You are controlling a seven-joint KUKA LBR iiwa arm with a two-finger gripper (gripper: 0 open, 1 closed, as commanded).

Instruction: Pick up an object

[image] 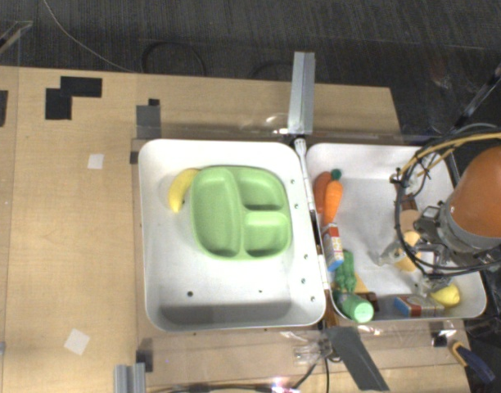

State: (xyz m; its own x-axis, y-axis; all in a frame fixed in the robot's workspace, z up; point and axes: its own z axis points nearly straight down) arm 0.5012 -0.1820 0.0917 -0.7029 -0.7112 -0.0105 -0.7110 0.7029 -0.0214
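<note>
Broadly, a pale wooden bench (62, 244) bearing two shallow white bins side by side. Left white bin (164, 301) carrying a light-green plastic tray with three compartments (238, 211), upside-up and lying slightly askew toward the bin's upper half. Tucked against that tray's left edge, touching it, a yellow plastic banana (180, 188). Right white bin (365, 170) crowded along its left wall and bottom edge. Reaching in from the right over this bin, the grey arm with its orange band (484, 193), trailing yellow and black cables. Below the band, the two-finger gripper (414, 248), low over the right bin's middle-right; cannot tell how far apart the fingers stand, nor whether anything sits between them, cables and wrist blocking the sight. Against the left wall, an orange toy carrot with a green top (331, 196). Lower down, a green bottle-like object (353, 305) in the bottom-left corner. Near the bottom-right, a small yellow lemon-shaped object (447, 295).
</note>
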